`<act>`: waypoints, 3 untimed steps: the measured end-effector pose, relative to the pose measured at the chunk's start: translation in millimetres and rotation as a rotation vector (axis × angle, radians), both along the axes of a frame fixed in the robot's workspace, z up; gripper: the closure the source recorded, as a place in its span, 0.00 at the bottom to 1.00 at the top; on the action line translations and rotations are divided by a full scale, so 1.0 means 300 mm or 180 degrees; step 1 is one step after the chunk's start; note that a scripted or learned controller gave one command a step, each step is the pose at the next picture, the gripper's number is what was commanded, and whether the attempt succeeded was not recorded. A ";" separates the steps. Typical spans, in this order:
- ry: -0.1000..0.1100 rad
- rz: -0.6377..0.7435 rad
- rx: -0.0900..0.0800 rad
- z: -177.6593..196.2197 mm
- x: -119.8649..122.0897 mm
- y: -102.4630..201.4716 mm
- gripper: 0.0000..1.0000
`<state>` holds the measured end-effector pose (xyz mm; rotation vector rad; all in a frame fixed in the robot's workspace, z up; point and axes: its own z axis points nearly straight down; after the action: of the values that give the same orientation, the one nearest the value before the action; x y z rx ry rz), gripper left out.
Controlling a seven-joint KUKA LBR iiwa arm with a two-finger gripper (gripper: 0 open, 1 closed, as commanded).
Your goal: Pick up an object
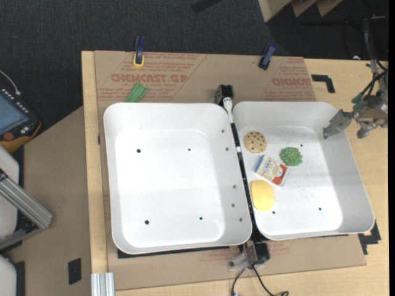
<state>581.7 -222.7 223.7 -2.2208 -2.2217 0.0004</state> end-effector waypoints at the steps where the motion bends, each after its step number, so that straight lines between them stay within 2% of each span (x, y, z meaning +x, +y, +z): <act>1: -0.0072 0.0017 -0.0024 0.569 0.136 0.066 0.00; 2: -0.0055 -0.0012 -0.0027 0.948 -0.040 -0.012 0.00; 3: -0.0026 0.0000 -0.0020 0.954 -0.031 -0.005 1.00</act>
<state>572.3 -224.1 509.9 -2.2279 -2.2289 -0.0018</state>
